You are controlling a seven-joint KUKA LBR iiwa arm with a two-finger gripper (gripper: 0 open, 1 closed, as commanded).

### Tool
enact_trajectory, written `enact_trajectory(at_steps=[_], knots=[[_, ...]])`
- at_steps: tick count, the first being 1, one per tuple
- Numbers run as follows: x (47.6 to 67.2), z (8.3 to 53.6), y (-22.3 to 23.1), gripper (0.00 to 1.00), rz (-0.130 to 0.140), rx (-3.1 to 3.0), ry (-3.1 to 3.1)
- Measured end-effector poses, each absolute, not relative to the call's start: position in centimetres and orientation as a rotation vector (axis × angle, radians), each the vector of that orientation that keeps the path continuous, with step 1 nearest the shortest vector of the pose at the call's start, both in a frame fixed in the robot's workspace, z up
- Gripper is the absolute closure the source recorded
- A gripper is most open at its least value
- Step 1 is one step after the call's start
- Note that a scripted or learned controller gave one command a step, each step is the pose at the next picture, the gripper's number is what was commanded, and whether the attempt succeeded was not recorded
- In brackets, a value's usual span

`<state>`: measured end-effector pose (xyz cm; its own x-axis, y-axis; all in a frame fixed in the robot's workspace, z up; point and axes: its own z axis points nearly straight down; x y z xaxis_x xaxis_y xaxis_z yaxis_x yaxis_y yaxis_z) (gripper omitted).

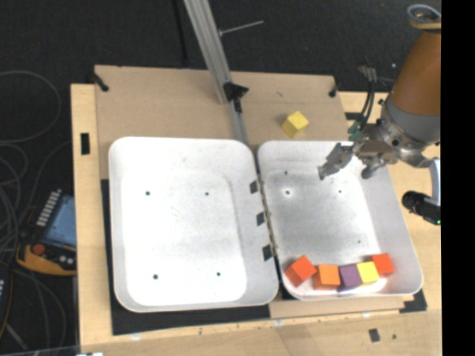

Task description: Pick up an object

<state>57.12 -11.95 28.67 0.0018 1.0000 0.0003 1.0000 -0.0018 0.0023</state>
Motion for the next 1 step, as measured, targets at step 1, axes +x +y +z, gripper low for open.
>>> enact_trajectory(at_steps=[1], knots=[[62.16, 24.58, -17.76, 0.00, -0.004, 2.222, 2.214]])
